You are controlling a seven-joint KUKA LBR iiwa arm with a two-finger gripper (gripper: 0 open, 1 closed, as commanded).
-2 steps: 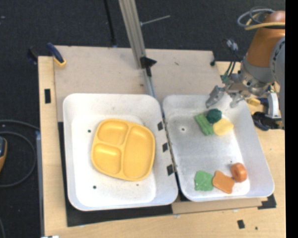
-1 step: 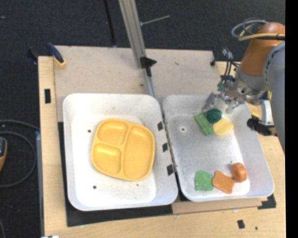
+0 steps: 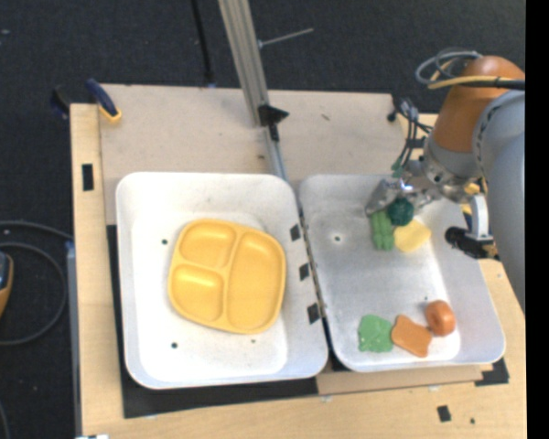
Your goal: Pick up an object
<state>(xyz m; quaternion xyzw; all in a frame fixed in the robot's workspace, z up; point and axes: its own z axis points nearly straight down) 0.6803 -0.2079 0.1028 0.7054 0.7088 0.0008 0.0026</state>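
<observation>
The jaws (image 3: 391, 199) hover over a small dark-green toy piece (image 3: 400, 212) beside the pale-yellow lump (image 3: 413, 237), in the right white plastic bin (image 3: 348, 273); their spread cannot be told. It looks light, rigid and slick; take it across its narrow middle.

Glossy yellow plastic tray (image 3: 227, 275), matt white bins (image 3: 146, 245)

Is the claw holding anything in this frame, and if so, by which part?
Cannot be told. The claw sits low over a cluster of a dark green lumpy toy, a light green piece and a yellow piece, but no grip is visible.
</observation>
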